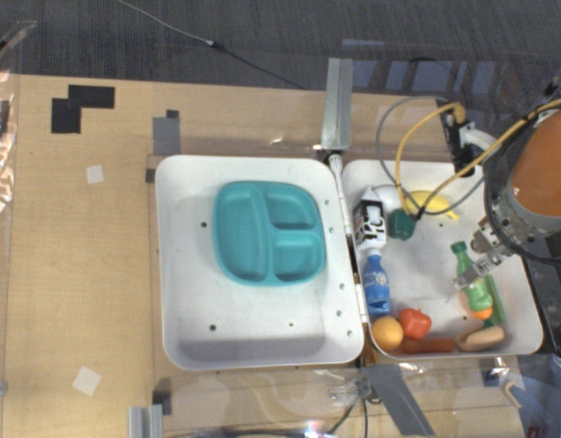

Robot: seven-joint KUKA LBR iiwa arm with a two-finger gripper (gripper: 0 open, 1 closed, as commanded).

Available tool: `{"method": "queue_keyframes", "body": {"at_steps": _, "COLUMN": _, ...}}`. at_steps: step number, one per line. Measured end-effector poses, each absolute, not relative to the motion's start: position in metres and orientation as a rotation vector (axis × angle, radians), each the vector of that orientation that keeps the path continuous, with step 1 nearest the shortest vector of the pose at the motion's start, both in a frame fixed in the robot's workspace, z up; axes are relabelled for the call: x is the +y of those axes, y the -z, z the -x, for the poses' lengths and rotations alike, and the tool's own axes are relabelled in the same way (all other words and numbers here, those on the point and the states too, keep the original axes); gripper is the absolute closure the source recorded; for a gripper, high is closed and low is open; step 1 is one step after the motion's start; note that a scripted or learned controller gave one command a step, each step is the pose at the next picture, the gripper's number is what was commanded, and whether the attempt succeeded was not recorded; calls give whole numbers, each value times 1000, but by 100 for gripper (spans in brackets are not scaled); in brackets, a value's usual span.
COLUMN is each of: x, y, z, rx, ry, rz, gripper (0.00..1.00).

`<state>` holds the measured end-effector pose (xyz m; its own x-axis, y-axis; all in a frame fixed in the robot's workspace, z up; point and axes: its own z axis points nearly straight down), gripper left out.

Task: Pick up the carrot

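carrot [480,313]: small orange bit in the right bin [426,245], near its right wall, tucked under the green bottle [473,279]
gripper [481,261]: just up-view of it, grip state — can't tell
approach: short drop toward the near edge

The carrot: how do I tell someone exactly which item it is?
Look in the right bin, at its near right corner. The carrot is the small orange piece tucked beside the green bottle, just above the tan potato-like item. It is brighter orange and smaller than the potato-like item.
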<state>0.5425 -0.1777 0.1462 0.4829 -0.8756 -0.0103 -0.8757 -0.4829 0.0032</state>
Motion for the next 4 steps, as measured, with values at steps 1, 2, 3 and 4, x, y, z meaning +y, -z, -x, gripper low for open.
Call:
{"method": "queue_keyframes", "body": {"at_steps": 1, "x": -130, "y": -328, "z": -588, "rx": 853, "ry": 24, "rz": 3017, "gripper": 100}}
{"method": "queue_keyframes", "body": {"at_steps": 2, "x": -196, "y": -306, "z": -603, "rx": 524, "ry": 16, "rz": 3094, "gripper": 100}}
{"method": "queue_keyframes", "body": {"at_steps": 3, "x": -206, "y": -192, "z": -549, "rx": 343, "ry": -7, "rz": 3116, "gripper": 100}}
{"method": "queue_keyframes", "body": {"at_steps": 4, "x": -206, "y": -329, "z": -547, "rx": 317, "ry": 35, "rz": 3124, "gripper": 100}}
